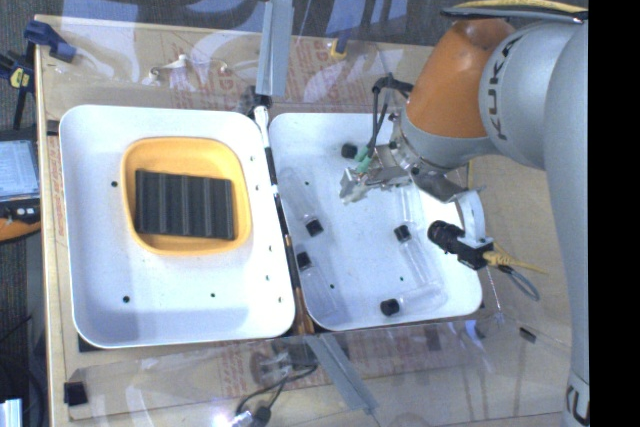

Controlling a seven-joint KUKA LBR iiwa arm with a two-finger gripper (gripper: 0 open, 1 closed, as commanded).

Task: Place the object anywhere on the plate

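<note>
A yellow plate (182,153) lies in the left white bin (100,295), and a dark ribbed rectangle (186,205) rests on its middle. My gripper (354,183) hangs over the upper middle of the right bin (350,300), well to the right of the plate. Several small black pieces are scattered in the right bin: one (348,151) just above the gripper, one (314,227) below and to its left, one (402,233) below and to its right. I see nothing between the gripper's tips.
Two more small black pieces lie in the right bin, one (302,261) near its left wall and one (390,307) near its front edge. A raised divider (278,215) separates the bins. The grey and orange arm (470,95) covers the right bin's far right corner.
</note>
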